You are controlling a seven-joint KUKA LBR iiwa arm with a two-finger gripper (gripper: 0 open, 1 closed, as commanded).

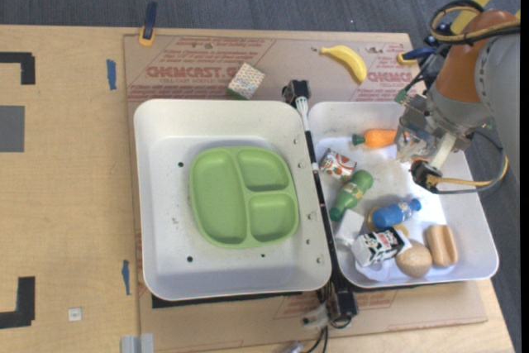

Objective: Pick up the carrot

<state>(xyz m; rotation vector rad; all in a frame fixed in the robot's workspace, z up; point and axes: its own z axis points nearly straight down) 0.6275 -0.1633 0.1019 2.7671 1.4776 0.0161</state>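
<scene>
The carrot (380, 138), orange with a small green top at its left end, lies near the back of the right bin (483, 264). My gripper (407, 146) hangs low over the bin, right beside the carrot's right end. The orange-banded wrist rises behind it to the right. Nothing can be seen held in the gripper.
The right bin also holds a red-and-white can (336, 164), a green bottle (351, 193), a blue toy (388, 216), a cow-patterned carton (378, 245) and a hot dog (442, 244). A green divided plate (244, 196) fills the left bin. A banana (345, 60) and a patterned cube (246, 81) lie behind the bins.
</scene>
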